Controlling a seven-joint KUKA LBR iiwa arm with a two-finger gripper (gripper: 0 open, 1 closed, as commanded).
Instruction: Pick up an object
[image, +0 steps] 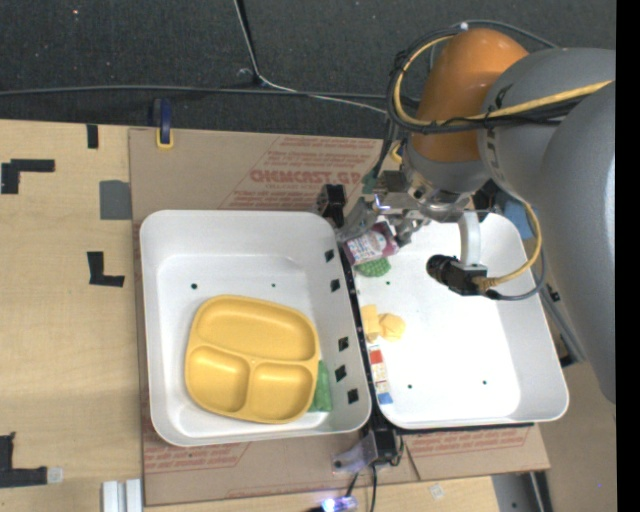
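My gripper (372, 222) hangs over the far left corner of the right bin (500, 390), close to the wall shared with the left bin. Directly under it lies a pink-and-purple packet (366, 246), with a round green piece (374, 267) just in front of it. Whether the gripper touches the packet is hidden by the wrist. Further forward along the bin's left side lie a small yellow piece (382, 325) and a narrow red-and-white item (378, 366).
The left bin (165, 250) holds a yellow divided plate (252, 357), with a green item (322, 388) wedged against its right side. A black cable connector (455, 273) dangles from the arm above the right bin. Brown cardboard lies under both bins.
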